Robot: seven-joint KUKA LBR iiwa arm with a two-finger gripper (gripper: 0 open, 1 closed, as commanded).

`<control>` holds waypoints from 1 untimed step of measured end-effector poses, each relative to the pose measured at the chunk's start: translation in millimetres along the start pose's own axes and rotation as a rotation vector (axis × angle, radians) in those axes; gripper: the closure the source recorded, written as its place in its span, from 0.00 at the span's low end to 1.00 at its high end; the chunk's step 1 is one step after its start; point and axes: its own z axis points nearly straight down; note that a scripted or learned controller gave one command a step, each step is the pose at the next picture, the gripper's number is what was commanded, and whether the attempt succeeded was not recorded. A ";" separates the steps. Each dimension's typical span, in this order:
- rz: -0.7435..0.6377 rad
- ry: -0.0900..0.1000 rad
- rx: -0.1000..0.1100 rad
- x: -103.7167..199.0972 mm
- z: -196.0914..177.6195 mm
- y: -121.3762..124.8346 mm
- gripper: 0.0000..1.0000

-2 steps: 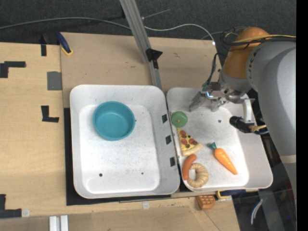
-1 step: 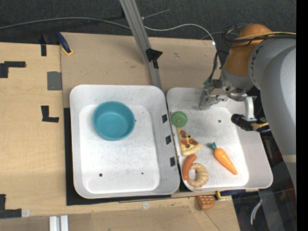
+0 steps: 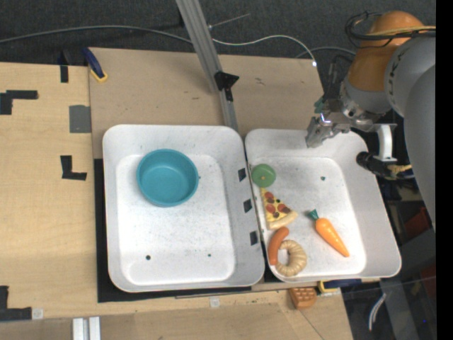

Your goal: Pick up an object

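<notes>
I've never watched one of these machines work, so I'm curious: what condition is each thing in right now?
Blue bowl: upright in the left bin.
Green round piece: lying in the right bin, near its left wall.
Pizza slice: flat, below the green piece.
Carrot: on its side, untouched.
Sausage: lying against the doughnut.
Gripper: over the right bin's far edge, holding nothing.

I read no text, label, brand or number anywhere in my view; nothing on the bench or bins carries legible writing.
</notes>
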 end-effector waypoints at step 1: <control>0.000 0.001 0.001 1.9 -43.1 1.7 1.00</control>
